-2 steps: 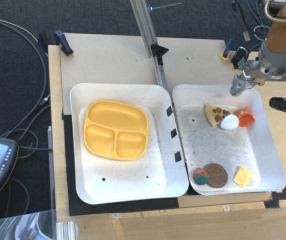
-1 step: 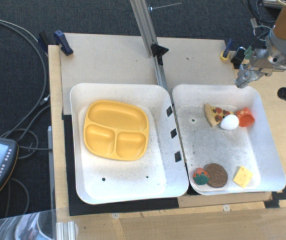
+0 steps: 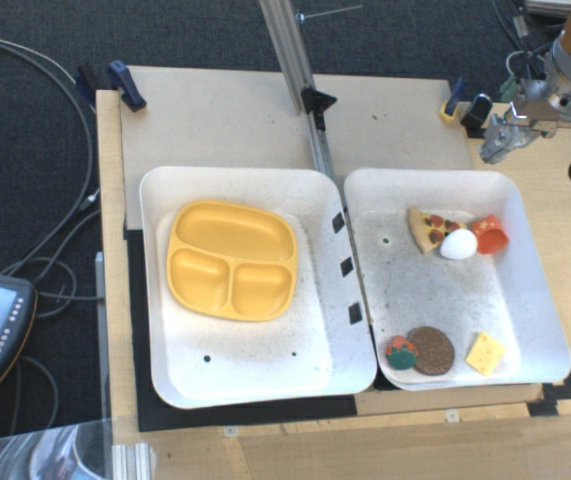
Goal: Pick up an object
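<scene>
Near edge of right bin [image 3: 540, 298]: a yellow cheese wedge [image 3: 484, 353], a brown cookie [image 3: 431, 349] and a small red-and-green piece [image 3: 400, 351] are lying along the front wall, the last two touching.
Left bin [image 3: 160, 298]: a yellow divided plate [image 3: 232, 259] is sitting in it.
Far end of right bin: a pizza slice [image 3: 428, 228], a white egg [image 3: 457, 244] and a red cup [image 3: 491, 235] are crowding together.
Gripper [image 3: 497, 144]: it is hovering over the worktop [image 3: 225, 118] beyond the right bin's far corner; whether the jaws are wide or narrow, I cannot tell, and nothing is showing between them.
Progress: I'd say nothing is picked yet; choosing, descending and grasping are all waiting.
</scene>
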`<state>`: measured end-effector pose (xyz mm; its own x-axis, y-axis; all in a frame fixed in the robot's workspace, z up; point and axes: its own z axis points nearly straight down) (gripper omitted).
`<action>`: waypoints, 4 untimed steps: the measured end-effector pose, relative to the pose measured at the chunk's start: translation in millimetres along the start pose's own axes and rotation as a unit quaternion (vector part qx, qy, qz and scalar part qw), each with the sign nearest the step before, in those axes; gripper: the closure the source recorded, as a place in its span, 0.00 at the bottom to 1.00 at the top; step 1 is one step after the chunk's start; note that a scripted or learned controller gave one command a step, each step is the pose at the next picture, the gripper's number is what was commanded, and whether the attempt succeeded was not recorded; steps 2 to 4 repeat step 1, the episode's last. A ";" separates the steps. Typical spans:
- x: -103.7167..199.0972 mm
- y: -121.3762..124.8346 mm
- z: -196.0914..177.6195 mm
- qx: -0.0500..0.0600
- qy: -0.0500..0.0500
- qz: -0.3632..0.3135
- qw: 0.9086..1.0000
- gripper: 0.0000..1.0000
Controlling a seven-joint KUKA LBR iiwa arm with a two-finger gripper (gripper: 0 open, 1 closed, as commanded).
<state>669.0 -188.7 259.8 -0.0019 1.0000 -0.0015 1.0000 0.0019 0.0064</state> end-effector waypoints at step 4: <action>61.7 3.6 -5.2 0.003 0.002 -0.003 1.000 1.00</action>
